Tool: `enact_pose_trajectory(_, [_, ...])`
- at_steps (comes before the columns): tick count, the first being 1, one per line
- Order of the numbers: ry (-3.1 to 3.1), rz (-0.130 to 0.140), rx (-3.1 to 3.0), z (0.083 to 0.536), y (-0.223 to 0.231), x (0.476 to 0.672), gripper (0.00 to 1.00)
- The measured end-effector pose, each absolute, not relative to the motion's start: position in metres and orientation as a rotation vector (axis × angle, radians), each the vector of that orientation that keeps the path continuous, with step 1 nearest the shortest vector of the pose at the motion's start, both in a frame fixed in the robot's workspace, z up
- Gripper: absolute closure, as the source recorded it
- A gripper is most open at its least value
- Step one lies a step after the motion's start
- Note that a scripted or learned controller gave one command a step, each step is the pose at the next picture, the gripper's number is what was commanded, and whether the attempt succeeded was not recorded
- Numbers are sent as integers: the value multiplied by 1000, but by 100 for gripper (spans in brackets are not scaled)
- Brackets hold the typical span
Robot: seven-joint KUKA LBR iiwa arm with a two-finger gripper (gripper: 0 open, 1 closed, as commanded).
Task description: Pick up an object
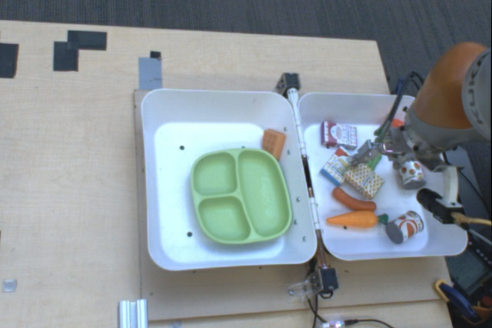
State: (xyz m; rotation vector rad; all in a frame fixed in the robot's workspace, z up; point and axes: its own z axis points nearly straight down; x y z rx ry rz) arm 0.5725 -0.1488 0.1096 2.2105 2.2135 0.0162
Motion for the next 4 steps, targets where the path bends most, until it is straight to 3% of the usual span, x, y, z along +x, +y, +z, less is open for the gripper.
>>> enact_pose_trajectory(1, [2215, 19, 2209, 120, -148, 573, 100])
enact_pose_trajectory(2, [2216, 18, 2209, 120, -148, 573, 0])
enact_pose_trajectory(3, [2213, 13, 2209, 90, -117, 566, 0])
enact_pose_trajectory(4, [2214, 24, 2206, 103, -115, 569, 100])
